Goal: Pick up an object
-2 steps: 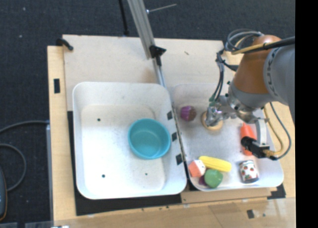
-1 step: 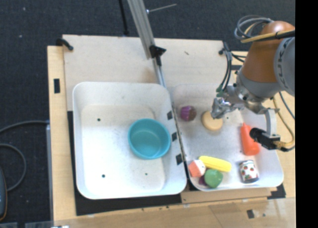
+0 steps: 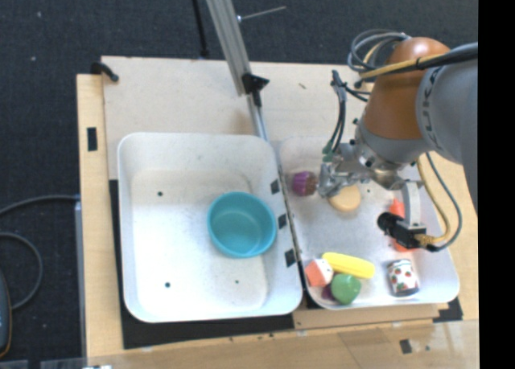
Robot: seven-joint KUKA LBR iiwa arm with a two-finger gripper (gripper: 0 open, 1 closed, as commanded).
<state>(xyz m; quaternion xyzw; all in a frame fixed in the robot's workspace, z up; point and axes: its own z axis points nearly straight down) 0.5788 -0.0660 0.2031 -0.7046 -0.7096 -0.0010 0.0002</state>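
The left shallow white bin (image 3: 145, 166) has a round teal plastic bowl (image 3: 242, 224) sitting upright toward its right side, close to the wall it shares with its neighbour. The right shallow white bin (image 3: 438, 275) is the busier one. Along its near edge lie a long yellow banana-shaped toy (image 3: 348, 264), with a small orange-red block (image 3: 318, 272) just left of it and a rounded green toy (image 3: 346, 288) touching below; a small white can with red print (image 3: 402, 276) stands apart to their right. A slanted grey metal pole (image 3: 228, 34) runs down from the top toward the seam between the bins.

The grey arm with its orange band (image 3: 400, 90) reaches in from the right and hangs over the far half of the right bin, cables looping around it. The two-finger gripper (image 3: 331, 180) sits low between a small purple rounded object (image 3: 302, 183) at the bin's left wall and a pale tan, smooth, rounded lump (image 3: 347, 199) just to its right. Both look very near the tool; whether either is touched I cannot tell, and from here I cannot make out how far its grip is spread, nor anything in it
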